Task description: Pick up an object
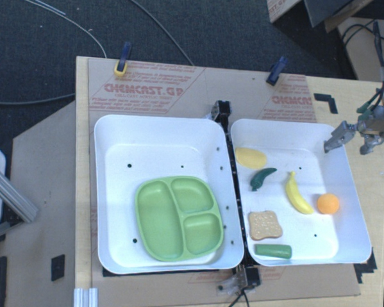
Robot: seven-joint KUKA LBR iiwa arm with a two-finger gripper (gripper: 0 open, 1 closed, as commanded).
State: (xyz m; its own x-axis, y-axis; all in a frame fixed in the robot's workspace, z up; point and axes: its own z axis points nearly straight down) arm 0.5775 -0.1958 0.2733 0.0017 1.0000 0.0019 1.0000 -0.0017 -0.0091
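Two bins sit side by side mid-frame. The left bin holds a tray toward its lower middle. In the right bin: lemon upper left, pepper just below it, banana centre, orange right of it, toast lower left, cucumber below that. My gripper hangs over the right bin's upper right corner.

Your gripper: dull grey metal, two fingers

You see the gripper as a small grey metal assembly with a blocky body; its two fingers are flat, angular grey pieces. Thin wires, greenish and dark, run up from the body, along with a slim dark rod.
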